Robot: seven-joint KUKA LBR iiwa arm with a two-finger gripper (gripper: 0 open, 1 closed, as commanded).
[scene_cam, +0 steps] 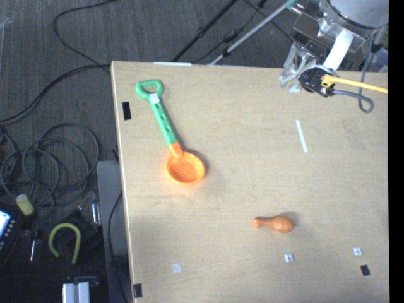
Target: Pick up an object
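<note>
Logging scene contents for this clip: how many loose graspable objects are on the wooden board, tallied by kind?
Toy sieve spoon (green handle, orange bowl): 1
Small orange drumstick-shaped toy: 1
Thin white stick: 1
Total: 3
The claw sits near the board's top right edge, apart from all three.

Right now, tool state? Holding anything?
Tool: near the bench's far right edge, nothing seen in it; open or shut cannot be told. Sieve spoon lies on the bench.

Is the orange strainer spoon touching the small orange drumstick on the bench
No, the strainer spoon lies well apart from the drumstick, with bare wood between them.
</note>
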